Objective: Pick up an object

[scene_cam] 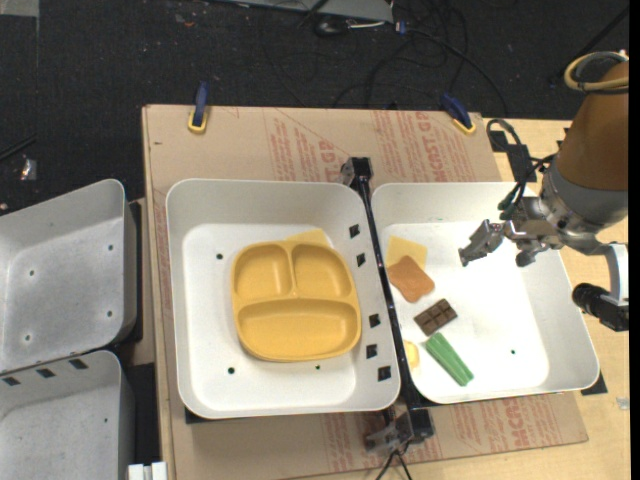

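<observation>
My gripper [502, 248] hangs over the right bin [560, 368], above its upper middle, open with nothing between its fingers. To its left, on the bin floor, lie a pale yellow slice [405, 250], an orange-brown piece [411, 279], a brown chocolate square [435, 316], a green stick [448, 358] and a small yellow bit [411, 355]. All of them sit apart from the gripper, near the bin's left wall.
The left bin [200, 268] holds a yellow divided plate [297, 301] with a pale yellow sheet [312, 238] sticking out behind it. A black divider [378, 298] runs between the bins. White panels [60, 268] lie off the bench at the left.
</observation>
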Robot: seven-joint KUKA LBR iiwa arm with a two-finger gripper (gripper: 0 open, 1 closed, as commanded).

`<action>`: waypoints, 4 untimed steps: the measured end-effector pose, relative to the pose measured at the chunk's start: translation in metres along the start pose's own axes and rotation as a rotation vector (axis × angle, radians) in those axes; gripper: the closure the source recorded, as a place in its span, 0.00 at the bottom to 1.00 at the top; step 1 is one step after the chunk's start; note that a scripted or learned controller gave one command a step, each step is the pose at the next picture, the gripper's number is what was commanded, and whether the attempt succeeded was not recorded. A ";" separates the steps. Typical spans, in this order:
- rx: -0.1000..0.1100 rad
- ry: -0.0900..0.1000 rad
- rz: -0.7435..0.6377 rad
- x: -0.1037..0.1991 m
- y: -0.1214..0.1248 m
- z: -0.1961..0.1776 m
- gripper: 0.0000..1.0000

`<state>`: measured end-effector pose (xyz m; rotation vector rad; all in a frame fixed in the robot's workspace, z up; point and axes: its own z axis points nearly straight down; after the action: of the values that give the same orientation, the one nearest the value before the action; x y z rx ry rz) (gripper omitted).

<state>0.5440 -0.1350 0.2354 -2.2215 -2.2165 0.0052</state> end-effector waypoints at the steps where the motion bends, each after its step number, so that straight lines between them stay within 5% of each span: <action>1: 0.001 0.001 0.001 -0.007 0.000 0.062 0.00; 2: 0.001 0.001 0.000 -0.013 -0.008 0.119 0.00; 3: -0.005 0.000 0.001 -0.013 -0.006 0.106 1.00; 4: -0.009 -0.001 -0.003 -0.011 -0.016 0.052 1.00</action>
<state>0.5281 -0.1455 0.1837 -2.2230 -2.2254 -0.0034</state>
